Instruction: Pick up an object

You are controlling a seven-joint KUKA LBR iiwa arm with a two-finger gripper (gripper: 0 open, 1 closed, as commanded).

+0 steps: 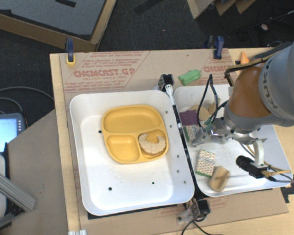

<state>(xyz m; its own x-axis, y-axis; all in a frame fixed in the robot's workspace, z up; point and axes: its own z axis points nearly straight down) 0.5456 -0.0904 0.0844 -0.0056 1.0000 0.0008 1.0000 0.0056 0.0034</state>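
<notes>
My gripper [209, 134] hangs low over the left half of the right bin [273, 146], under the grey arm with its orange band. Its fingers are hidden by the wrist. Just left of it lies a purple item [189, 118] and a patterned green-and-white piece [191, 133]. A speckled packet [205, 161] lies below the gripper, and a tan block [219, 178] sits by the bin's front edge. A pale tan item [208, 111] shows behind the cables.
The left bin [90, 157] holds a yellow divided plate [132, 121] with a beige ring-shaped item [152, 142] in its lower right compartment. A green object [190, 77] lies on the bench behind the bins. Blue clamps [69, 47] hold the board's back edge.
</notes>
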